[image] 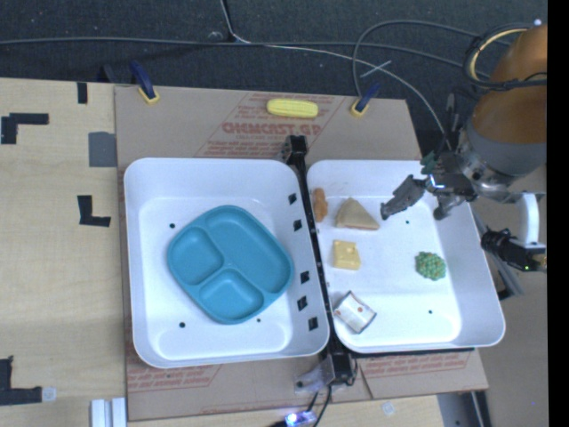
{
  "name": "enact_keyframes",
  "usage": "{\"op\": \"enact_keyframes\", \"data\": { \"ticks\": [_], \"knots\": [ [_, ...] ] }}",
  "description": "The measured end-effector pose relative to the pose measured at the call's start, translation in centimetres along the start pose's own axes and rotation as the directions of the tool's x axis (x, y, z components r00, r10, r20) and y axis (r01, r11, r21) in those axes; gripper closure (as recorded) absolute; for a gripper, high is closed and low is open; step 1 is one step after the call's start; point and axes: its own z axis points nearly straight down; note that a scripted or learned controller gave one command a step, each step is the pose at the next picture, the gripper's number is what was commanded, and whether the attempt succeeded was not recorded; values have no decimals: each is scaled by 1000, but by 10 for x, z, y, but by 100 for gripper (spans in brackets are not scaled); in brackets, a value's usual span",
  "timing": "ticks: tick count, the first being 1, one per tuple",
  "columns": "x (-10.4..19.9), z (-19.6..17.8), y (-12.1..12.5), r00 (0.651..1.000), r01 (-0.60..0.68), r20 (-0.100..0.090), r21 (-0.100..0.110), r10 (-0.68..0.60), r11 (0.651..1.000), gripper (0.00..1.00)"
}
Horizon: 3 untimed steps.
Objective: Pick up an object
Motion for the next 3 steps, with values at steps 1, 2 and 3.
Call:
{"op": "enact_keyframes", "data": {
  "ticks": [1, 2, 3],
  "knots": [
    [0, -6, 2, 1000, 3, 2, -11, -3, 1000, 0],
    [-4, 49, 8, 1000, 2, 2, -7, -2, 1000, 0],
    [0, 112, 11, 1000, 3, 1, -7, -3, 1000, 0]
  ]
}}
